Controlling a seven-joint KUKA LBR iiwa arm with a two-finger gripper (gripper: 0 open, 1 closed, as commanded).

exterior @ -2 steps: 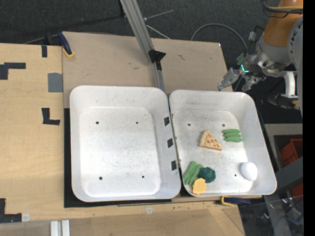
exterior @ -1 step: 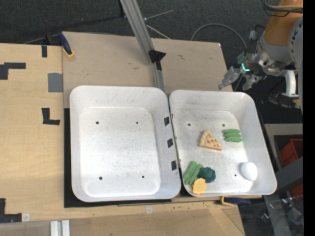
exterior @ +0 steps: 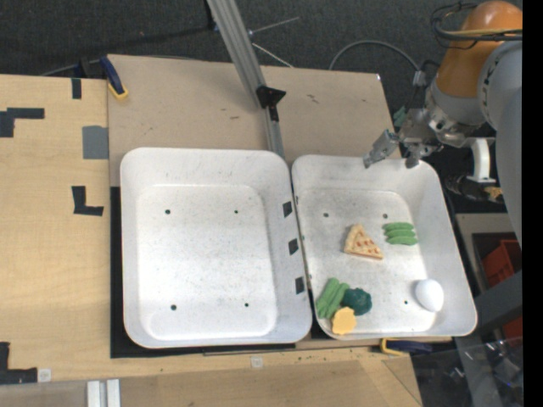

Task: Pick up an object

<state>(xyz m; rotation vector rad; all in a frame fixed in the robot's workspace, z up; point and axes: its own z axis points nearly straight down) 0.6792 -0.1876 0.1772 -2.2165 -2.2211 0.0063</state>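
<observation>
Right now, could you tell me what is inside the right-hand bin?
The right bin holds a pizza slice, green pods, a white egg, green beans, a dark green piece and a yellow piece. Nothing looks covered.

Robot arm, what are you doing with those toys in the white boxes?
The robot arm is trying to pick up a toy, but it has not got one yet. Its gripper hangs open over the far rim of the right bin, with nothing between its fingers. The toys lie in that bin: a pizza slice, green pea pods, a white egg, and a green and yellow cluster at the near edge. The left bin sits beside it.
</observation>
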